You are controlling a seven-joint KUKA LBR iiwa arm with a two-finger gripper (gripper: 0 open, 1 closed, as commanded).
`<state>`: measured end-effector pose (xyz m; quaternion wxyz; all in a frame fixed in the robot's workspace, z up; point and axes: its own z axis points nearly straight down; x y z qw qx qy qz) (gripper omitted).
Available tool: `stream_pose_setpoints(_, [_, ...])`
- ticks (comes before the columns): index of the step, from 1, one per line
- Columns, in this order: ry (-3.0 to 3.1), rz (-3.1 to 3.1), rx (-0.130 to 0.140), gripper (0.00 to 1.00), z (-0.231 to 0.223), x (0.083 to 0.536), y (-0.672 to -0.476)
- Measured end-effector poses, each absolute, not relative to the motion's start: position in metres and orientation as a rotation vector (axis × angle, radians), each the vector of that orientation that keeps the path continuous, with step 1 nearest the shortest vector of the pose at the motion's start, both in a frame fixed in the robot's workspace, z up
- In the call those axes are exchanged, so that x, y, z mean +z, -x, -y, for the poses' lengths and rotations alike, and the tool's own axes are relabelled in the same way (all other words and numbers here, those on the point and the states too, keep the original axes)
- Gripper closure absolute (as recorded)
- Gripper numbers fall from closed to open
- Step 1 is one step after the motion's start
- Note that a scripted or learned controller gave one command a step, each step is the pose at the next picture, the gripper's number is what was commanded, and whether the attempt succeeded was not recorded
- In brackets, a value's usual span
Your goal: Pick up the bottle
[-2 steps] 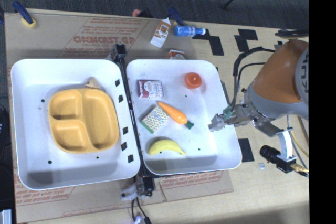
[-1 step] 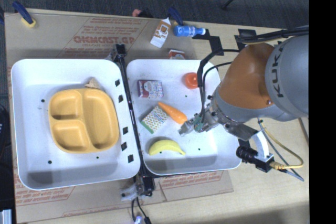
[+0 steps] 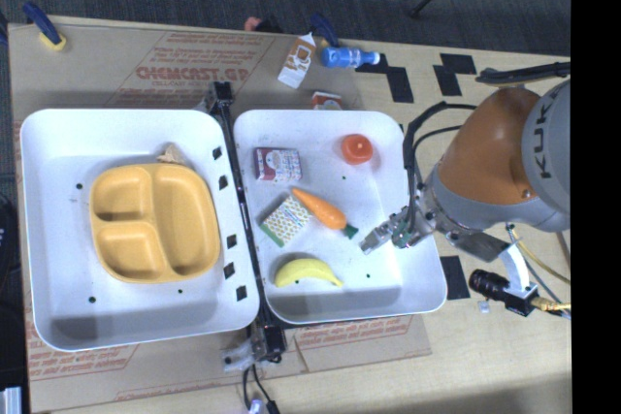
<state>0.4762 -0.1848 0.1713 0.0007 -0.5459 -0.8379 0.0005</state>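
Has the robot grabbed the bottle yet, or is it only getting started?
Nothing looks done yet. The blue bottle lies on the bench beyond the right bin, untouched. The gripper sits low over that bin's right side, near the carrot, far from the bottle. Reaching, gripping and lifting all remain.

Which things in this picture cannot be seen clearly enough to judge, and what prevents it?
- Gripper, camera view: small and blurred against the right bin; whether it holds anything cannot be told.
- Bottle, outside the bins on the bench: too small to read its label.
- Small box and patterned packet: printing too blurred to read.
- Arm: cut off by the right edge.
- Object behind the yellow tray: mostly hidden by the tray.
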Motion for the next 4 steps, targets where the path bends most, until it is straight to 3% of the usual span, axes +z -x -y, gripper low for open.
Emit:
stream_pose_setpoints(1, [1.298, 2.861, 0.001, 1.0, 0.211, 0.192, -0.477])
stream_pose_setpoints(2, [1.369, 2.824, 0.0, 1.0, 0.122, 0.172, -0.476])
stream_pose_setpoints(3, [1.326, 2.847, 0.001, 1.0, 0.202, 0.168, -0.476])
stream_pose_setpoints(4, [0.945, 2.996, 0.001, 1.0, 0.211, 0.184, -0.477])
